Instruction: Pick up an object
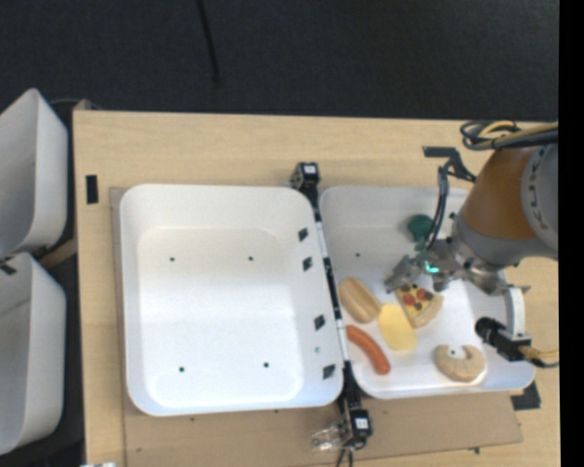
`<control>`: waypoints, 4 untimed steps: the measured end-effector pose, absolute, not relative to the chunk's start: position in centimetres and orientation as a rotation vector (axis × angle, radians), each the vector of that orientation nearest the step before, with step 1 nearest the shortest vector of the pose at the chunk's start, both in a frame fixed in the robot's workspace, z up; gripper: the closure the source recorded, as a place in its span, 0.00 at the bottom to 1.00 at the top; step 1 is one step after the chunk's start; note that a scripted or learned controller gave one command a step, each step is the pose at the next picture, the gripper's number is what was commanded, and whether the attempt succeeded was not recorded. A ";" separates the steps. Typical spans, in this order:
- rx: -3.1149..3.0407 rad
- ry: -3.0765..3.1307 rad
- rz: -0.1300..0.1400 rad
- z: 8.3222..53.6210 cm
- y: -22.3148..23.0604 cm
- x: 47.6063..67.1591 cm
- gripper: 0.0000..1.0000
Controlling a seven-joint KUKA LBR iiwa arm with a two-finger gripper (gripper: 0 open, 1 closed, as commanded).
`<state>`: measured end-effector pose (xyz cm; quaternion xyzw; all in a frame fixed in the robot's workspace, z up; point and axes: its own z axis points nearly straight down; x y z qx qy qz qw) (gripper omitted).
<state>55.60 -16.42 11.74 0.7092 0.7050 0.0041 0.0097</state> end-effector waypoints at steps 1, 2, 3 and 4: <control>2.204 2.207 0.013 10.6 -17.4 53.0 0.00; 2.209 2.198 0.012 11.7 -17.7 53.1 1.00; 2.213 2.195 0.012 11.7 -17.6 53.0 0.00; 2.215 2.192 0.012 12.6 -17.8 53.1 1.00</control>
